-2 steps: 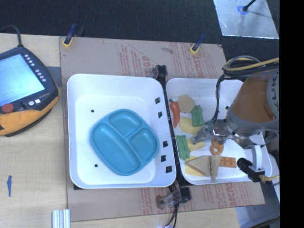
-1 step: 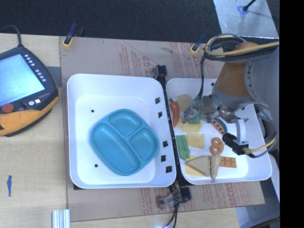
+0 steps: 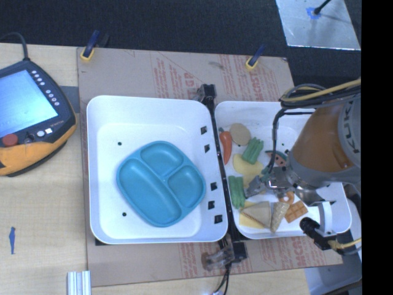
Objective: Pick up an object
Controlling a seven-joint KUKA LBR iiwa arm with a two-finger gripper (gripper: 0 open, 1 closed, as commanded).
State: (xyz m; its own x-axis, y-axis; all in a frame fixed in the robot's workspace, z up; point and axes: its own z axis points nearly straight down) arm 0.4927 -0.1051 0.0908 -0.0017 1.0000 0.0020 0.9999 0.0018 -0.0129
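The right bin holds several toy food pieces. Among them are a tan round piece, an orange carrot-like piece, a light green piece, a yellow piece, a dark green strip, a pale cheese wedge, a beige cob and an orange waffle piece. My gripper is low in the middle of this bin, just right of the dark green strip and above the cheese wedge. The arm's body hides the bin's right half.
The left bin bears a blue divided plate. A teach pendant lies on the bench at the far left. Black clips run along the wall between the two bins. Cables loop above the wrist.
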